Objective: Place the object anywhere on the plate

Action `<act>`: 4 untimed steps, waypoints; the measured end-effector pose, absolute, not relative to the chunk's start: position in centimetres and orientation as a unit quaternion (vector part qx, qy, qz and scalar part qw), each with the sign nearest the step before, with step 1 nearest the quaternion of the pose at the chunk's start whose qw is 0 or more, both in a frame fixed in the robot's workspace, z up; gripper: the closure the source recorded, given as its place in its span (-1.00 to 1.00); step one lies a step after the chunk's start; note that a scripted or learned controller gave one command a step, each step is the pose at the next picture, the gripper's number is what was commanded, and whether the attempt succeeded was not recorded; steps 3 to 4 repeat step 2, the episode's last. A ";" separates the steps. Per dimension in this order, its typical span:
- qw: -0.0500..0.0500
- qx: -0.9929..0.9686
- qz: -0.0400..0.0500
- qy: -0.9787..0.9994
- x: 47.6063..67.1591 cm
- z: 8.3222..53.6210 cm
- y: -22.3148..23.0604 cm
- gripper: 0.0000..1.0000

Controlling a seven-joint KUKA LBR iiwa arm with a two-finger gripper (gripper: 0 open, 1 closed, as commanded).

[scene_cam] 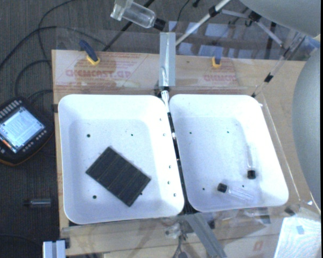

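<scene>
The grey arm (pixel 290 4) looms blurred over the right bin's (pixel 204 117) far right corner; its gripper's state I cannot tell

The robot's arm (pixel 282 1) showed as a broad, smooth, rounded shell of pale grey across the far right corner, its surface plain and unmarked. A second curved stretch of the same pale grey casing ran down the right edge, lightly shaded toward its inner side. No seams, screws or cables could be made out on either part.
</scene>
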State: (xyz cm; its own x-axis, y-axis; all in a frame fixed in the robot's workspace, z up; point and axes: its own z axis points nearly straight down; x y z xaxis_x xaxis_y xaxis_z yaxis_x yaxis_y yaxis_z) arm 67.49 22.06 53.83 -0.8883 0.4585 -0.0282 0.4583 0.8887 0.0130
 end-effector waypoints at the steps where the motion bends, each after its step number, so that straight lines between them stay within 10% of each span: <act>1: 0.017 0.236 0.003 0.972 67.5 54.8 22.1 1.00; 4: 0.018 0.237 0.003 0.971 67.6 55.7 22.2 1.00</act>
